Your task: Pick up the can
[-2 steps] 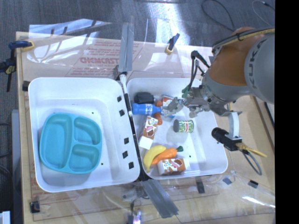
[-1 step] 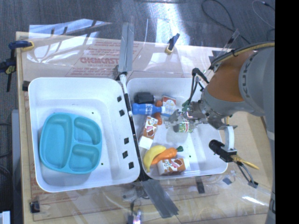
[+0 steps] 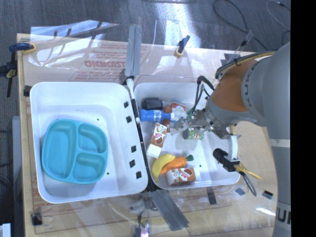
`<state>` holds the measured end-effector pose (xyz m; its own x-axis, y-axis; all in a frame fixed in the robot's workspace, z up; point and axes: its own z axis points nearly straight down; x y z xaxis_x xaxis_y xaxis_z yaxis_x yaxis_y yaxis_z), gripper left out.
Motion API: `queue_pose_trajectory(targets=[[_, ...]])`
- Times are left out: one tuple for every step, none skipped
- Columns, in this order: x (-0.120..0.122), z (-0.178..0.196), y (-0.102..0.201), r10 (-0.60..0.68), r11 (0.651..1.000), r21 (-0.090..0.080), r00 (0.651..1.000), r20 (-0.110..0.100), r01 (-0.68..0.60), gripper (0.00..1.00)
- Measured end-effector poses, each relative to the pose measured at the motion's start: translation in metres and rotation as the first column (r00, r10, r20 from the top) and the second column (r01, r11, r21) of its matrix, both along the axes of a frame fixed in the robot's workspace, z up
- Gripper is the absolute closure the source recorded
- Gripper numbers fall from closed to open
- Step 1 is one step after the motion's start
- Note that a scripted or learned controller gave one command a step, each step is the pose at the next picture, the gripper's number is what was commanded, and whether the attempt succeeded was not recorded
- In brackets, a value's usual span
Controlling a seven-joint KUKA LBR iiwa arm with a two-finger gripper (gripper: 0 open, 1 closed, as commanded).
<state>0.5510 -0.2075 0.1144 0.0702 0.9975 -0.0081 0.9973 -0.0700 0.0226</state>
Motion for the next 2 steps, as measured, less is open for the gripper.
queue_pose_trajectory(targets=[[0.0009,-0.0045,-0.0005,-0.021,1.0,-0.002,1.0,0.01,0.021,0.0],[0.0091,-0.0044,-0.002,-0.043,0.999,0.001,0.999,0.01,0.043,0.0]])
